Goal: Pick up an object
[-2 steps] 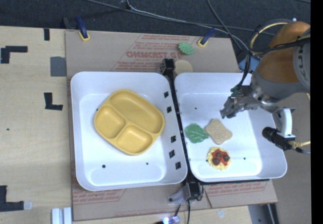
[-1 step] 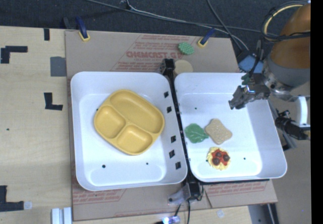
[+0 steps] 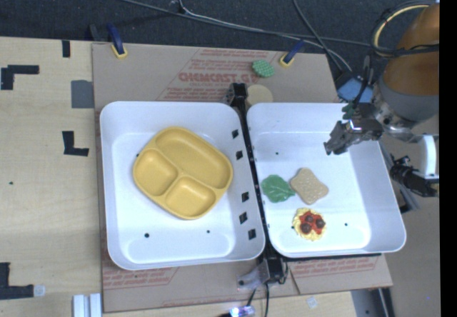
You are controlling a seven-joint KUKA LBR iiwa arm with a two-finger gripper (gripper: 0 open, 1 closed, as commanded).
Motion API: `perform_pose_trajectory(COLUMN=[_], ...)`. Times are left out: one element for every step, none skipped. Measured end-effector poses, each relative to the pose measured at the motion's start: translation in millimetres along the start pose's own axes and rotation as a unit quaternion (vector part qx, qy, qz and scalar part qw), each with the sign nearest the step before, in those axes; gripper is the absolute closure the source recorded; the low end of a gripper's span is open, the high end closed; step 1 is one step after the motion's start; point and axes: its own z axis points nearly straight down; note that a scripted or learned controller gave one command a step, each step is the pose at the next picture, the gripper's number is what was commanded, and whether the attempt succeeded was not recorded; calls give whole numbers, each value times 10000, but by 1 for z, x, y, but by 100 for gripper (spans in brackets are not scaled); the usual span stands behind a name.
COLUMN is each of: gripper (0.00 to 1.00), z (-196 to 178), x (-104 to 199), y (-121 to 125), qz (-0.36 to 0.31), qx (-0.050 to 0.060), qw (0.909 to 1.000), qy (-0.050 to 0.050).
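The end effector [image 3: 341,138] hangs over the upper right part of the right bin [image 3: 371,237], nothing visible between its fingers; whether it is spread or pressed together I cannot tell. In that bin, a green leaf-shaped toy [image 3: 277,188] lies just beside a tan bread-slice toy [image 3: 308,185], with a small pizza toy [image 3: 309,223] below them. The left bin [image 3: 114,165] holds a yellow divided plate [image 3: 183,172]. Both bins rest on the counter [image 3: 43,187].

Arm [image 3: 413,58] cut off at right edge, gripper [image 3: 341,141] fingers perhaps closed, too dark to tell
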Motion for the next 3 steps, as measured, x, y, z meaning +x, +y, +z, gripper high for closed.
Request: perform_pose_trajectory(gripper=[100,100,100], z=[17,21,30], x=[49,89,132], y=[16,29,42], qz=[-19,-16,-19], qx=[9,4,4], qw=[10000,10000,10000], qy=[0,-3,-3])
